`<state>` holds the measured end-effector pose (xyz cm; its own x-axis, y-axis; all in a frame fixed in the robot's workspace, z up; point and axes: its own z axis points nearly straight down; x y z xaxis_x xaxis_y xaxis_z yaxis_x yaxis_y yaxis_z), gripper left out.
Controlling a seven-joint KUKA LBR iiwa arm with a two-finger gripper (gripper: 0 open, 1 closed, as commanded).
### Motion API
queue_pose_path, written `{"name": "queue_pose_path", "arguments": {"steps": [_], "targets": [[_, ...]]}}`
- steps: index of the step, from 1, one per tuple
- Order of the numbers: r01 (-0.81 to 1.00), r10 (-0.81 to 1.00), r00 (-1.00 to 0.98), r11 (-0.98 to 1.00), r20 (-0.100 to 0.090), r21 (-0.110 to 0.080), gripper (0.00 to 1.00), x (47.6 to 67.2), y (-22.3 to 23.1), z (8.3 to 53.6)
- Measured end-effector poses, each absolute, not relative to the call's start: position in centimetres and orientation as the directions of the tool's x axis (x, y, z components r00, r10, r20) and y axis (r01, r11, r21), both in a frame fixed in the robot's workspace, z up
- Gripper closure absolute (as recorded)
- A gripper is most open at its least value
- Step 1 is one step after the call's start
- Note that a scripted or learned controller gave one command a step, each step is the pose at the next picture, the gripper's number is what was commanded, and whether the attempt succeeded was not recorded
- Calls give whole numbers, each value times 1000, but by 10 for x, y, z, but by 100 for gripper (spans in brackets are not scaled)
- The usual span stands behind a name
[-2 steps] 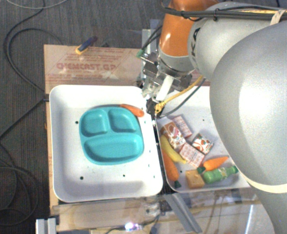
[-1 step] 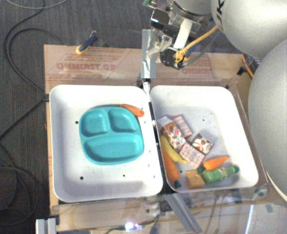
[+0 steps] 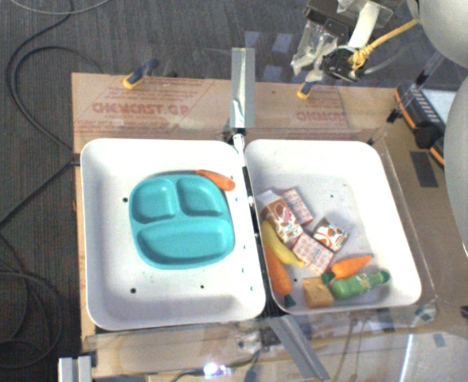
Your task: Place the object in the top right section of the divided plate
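The right bin [image 3: 393, 205] is crowded with toy food at its near left part. The teal divided plate [image 3: 184, 221] is seated in the left bin [image 3: 99, 213]; an orange carrot [image 3: 216, 179] is lodged at the plate's far right edge. The gripper [image 3: 312, 60] is held beyond the bins' far edge, empty, fingers slightly parted.

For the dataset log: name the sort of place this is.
Probably a robotics lab test bench: two white bins clamped on taped cardboard, toy food beside a teal divided plate, and loose cables across carpet.
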<state>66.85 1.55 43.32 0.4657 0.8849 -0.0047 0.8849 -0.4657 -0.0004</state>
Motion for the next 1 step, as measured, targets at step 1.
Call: {"name": "queue_pose_path", "arguments": {"steps": [1], "targets": [[907,907,421,-421,-5,-1,100,667,-64,433]]}}
